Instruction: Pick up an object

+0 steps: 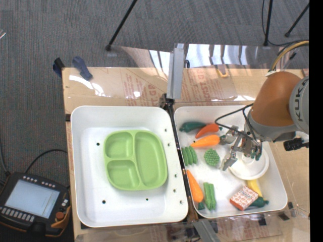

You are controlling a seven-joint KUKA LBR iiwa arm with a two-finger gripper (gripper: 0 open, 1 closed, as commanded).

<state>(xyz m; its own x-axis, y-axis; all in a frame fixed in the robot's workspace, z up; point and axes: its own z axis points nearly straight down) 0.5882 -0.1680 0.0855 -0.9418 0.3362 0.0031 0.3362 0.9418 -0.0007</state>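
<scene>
My gripper (238, 157) hangs over the middle of the right bin (280, 185), with its fingers spread and nothing between them. One fingertip (227, 163) points down-left, close to a green broccoli piece (212, 157). Just below the gripper, a white bowl (250, 169) is partly hidden by it. An orange carrot (207, 141) lies to its left, with a second orange piece (207, 130) and a dark green vegetable (192, 126) behind that. Toward the front are green bean pods (190, 155), another carrot (195, 184), more pods (209, 195), a red box (244, 197) and a yellow piece (254, 186).
The left bin (86, 135) holds a light green divided plate (135, 159). A metal post (175, 74) rises behind the wall between the bins. The arm's orange band (275, 102) is over the right bin's back right corner. A pendant (33, 201) lies off the bench at lower left.
</scene>
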